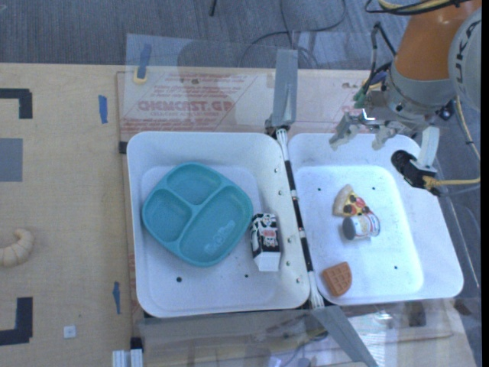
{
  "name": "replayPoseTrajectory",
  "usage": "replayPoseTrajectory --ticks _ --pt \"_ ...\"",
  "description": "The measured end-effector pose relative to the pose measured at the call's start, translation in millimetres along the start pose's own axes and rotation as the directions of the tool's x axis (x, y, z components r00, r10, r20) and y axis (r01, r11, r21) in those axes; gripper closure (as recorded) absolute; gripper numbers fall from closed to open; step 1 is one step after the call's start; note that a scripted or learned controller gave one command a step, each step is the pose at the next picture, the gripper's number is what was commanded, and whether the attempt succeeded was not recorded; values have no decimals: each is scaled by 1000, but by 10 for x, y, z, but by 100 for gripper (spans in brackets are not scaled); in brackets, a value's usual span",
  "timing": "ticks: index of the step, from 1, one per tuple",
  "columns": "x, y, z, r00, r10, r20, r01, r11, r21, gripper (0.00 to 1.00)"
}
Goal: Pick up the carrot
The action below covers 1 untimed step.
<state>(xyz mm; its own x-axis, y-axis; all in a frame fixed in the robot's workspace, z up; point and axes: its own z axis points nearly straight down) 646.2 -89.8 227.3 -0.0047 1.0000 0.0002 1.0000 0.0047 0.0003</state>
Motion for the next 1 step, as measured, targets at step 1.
replayPoseTrajectory --ticks 1 --pt "262 -652 425 967 -253 -1 253 967 0 0"
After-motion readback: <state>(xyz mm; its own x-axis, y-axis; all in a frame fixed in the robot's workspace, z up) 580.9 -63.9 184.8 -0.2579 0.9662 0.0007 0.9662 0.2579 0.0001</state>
